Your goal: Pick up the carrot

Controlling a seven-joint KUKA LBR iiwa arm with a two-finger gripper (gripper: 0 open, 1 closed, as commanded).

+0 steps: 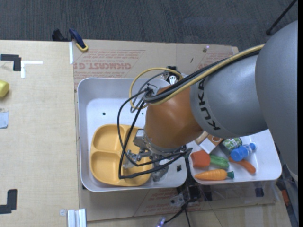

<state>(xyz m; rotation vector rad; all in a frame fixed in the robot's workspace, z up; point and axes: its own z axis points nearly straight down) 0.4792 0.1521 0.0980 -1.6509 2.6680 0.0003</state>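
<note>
Looming over both bins: grey arm (265, 79), entering from the right of the camera view, orange band (170, 117) above the wrist, black and yellow cables looped round it. Beneath it, wooden bench (38, 141) bearing a sheet of printed cardboard (109, 63) and two shallow white bins side by side. Left bin (94, 98): holds a yellow divided tray (106, 157) against its near wall. Right bin (270, 167): largely hidden by the arm; visible near corner holds small items crowded together.

Pincer (151, 167): hanging low over the left bin, at the right-hand edge of the yellow tray, close to the wall shared by the two bins. Fingers masked by wrist hardware and cabling; cannot tell whether apart or together. Nothing seen between them.

Carrot (213, 175): lying in the right bin, near its front wall, long axis roughly side to side in the view, green top pointing right, tip pointing left toward the pincer. Touching or just beside a red-orange item (200, 160) and a green vegetable (218, 161); a small bottle with a blue cap (241, 151) and a second small orange item (246, 166) further right.

Judged: pick not begun. Carrot lies to the right of the pincer, across the dividing wall. Risk: close neighbours at the carrot's upper side.
</note>
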